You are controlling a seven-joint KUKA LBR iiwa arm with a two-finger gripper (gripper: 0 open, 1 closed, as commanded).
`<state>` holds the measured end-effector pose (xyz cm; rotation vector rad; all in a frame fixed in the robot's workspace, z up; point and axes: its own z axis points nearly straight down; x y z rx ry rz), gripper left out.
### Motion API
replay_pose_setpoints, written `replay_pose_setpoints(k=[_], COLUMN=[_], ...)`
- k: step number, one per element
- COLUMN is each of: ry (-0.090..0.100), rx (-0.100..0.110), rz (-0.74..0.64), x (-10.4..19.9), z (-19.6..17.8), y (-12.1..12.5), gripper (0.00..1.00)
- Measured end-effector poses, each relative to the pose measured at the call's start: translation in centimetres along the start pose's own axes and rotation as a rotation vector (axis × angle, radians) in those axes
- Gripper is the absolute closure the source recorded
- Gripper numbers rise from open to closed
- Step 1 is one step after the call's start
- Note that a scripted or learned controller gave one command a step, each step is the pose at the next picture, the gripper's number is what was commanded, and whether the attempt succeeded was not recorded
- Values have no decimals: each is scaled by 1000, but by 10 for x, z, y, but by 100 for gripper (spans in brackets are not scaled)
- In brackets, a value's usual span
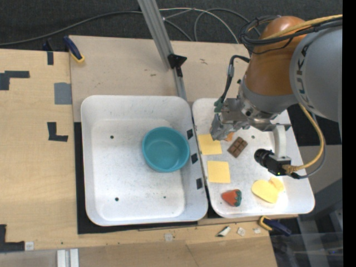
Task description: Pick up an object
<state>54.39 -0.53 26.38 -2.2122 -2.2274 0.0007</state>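
Now we see the tool (pixel 221 128) low in the right bin (pixel 303 202), just above a yellow square (pixel 209 144) (whether it grips anything we cannot tell). Near it lie a brown block (pixel 237 147), another yellow square (pixel 218 171) and a strawberry (pixel 232 197). A teal bowl (pixel 164 149) sits in the left bin (pixel 105 193).

One fixed camera looks down on me from above the bench (pixel 128 71) at a slant, far enough back to take in both white bins whole: the left bin (pixel 100 149) and the right bin (pixel 297 196). It faces the bench so that my arm (pixel 289 60) comes in from the view's right edge, over the right bin's far corner.
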Motion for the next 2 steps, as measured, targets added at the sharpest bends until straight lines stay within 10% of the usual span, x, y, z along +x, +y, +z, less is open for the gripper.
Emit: replay_pose_setpoints(k=[2], ry=[-1], rx=[4], rz=[1], x=[102], z=[41], y=[9], gripper=[100])
